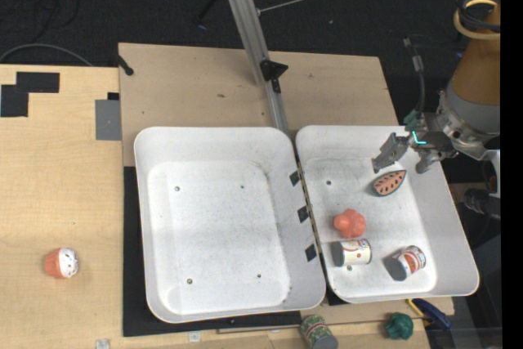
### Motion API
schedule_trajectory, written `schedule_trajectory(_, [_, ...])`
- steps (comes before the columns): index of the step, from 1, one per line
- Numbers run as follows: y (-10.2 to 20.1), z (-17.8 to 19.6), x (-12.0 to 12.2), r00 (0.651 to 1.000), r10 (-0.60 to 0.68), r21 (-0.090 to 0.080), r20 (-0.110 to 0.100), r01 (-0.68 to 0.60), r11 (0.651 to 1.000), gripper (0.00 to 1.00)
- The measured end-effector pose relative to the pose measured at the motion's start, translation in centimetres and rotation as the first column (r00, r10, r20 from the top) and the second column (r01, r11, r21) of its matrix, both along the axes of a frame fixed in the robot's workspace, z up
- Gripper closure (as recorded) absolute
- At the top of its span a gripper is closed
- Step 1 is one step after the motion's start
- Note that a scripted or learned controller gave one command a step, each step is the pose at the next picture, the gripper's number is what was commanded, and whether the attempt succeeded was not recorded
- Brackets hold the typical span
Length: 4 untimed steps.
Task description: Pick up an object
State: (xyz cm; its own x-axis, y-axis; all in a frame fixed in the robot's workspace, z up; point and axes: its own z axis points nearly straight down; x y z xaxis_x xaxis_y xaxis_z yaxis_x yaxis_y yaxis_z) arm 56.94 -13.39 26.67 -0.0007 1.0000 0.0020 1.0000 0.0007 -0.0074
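One watermelon slice toy [390, 182] lies just below the open, empty pincer [406, 158] in the right bin [458, 257].

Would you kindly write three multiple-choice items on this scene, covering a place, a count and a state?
1. Where does the red lumpy ball lie?
A. left bin
B. right bin
C. bench

2. How many things lie in the shallow white right bin?
A. two
B. four
C. six

3. How does the small white can with red label lie?
A. on its side
B. upright
C. stacked on another

Key: 1 B, it sits mid-bin, right of the divider. 2 B: ball, watermelon-slice toy, white can, grey-capped red and white can. 3 A, its round end faces sideways.
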Motion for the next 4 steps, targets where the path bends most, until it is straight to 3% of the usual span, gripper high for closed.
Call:
schedule_trajectory(1, [-0.1, 0.2, 0.1, 1.000, -0.001, -0.001, 0.005, 0.001, 1.000, 0.00])
schedule_trajectory(4, [-1.7, -16.4, 0.4, 1.000, -0.001, 0.000, -0.002, 0.001, 1.000, 0.00])
